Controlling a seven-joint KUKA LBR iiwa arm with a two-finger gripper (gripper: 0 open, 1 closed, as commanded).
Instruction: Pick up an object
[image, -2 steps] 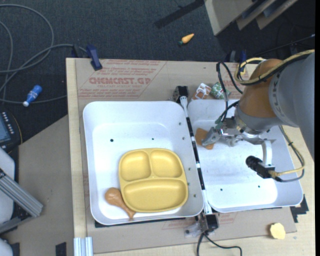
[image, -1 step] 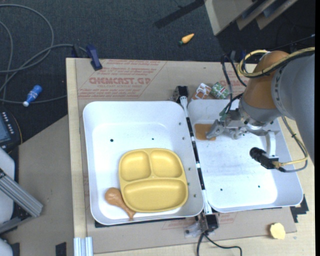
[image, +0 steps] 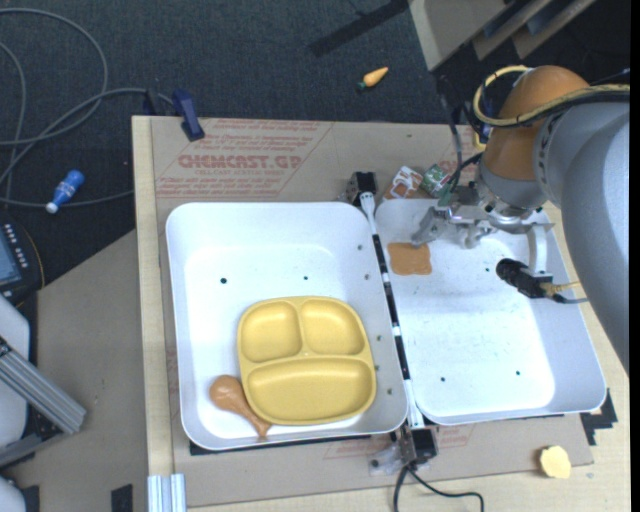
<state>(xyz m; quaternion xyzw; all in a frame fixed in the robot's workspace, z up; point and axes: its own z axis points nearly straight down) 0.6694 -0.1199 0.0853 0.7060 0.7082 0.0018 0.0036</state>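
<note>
Blue bottle (image: 65, 188) lies on the floor at far left, off the worktop (image: 250, 185). Blue clip (image: 187, 114) sits at the worktop's 11 o'clock corner.

Left bin (image: 200, 250): a yellow divided plate (image: 303, 360) lies toward the bin's 6 o'clock, face up, with three compartments. A tan drumstick-shaped toy (image: 235, 397) lies at the plate's 8 o'clock, touching its rim, thin end pointing along the plate's lower edge.

Orange bit (image: 375, 76) lies on the floor beyond the worktop, at 12 o'clock.

Right bin (image: 500, 370): a brown flat square (image: 410, 259) lies at the bin's 10 o'clock, just beside the wall next to the left bin. A crumpled wrapper (image: 415, 182) lies outside this bin, by its 11 o'clock rim.

The hand (image: 447, 222) hangs over the 12 o'clock part of the right bin, at 2 o'clock from the brown flat square and near it. Whether they touch is unclear. Cannot tell if the hand is released or clenched. The grey arm (image: 590, 160) with its orange band comes in from 2 o'clock.

Yellow lump (image: 553, 461) lies on the worktop at 5 o'clock, outside the right bin.
</note>
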